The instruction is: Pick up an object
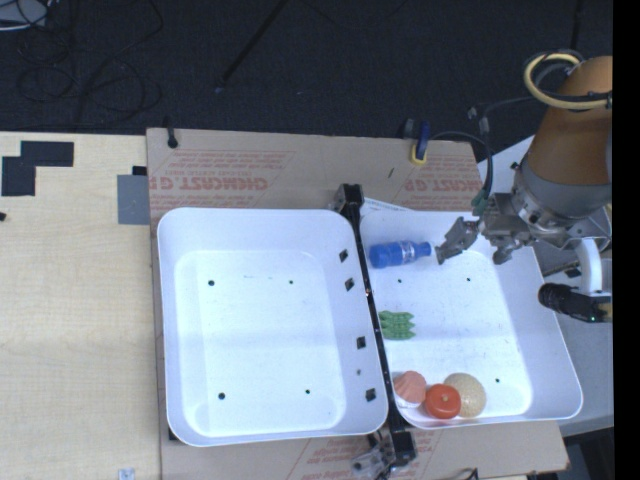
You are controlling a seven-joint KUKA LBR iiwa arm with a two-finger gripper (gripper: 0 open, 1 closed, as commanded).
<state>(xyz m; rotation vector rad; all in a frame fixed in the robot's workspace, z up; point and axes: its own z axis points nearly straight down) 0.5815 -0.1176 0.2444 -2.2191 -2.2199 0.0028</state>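
Arm (565, 158): grey with an orange band, entering from the right edge of the frame, upper right, above the far side of the right bin.
Jaws (462, 240): the gripper sits at the upper part of the right bin, just right of the blue bottle; its dark fingers are spread apart, with nothing between them.
Blue bottle (399, 254): lying on its side in the upper left of the right bin, white cap end pointing right toward the gripper; near it, contact not discernible.
Green object (396, 325): small ridged green piece, lying flat against the left wall of the right bin, at mid-height, below the bottle.
Pink object (409, 387): rounded pale-red piece in the lower left corner of the right bin.
Red object (442, 401): round, bright red, just right of the pink piece and touching or overlapping the tan one.
Tan object (467, 392): round and pale beige, at the lower edge of the right bin, just beside the red one.
Right bin (520, 328): shallow, white, centre-right of the frame, holding all five items.
Left bin (255, 328): shallow, white, centre-left, side by side with the right bin.
Bench (70, 318): light wood-toned surface at the left of the frame, with a brown cardboard sheet (260, 173) under both bins.
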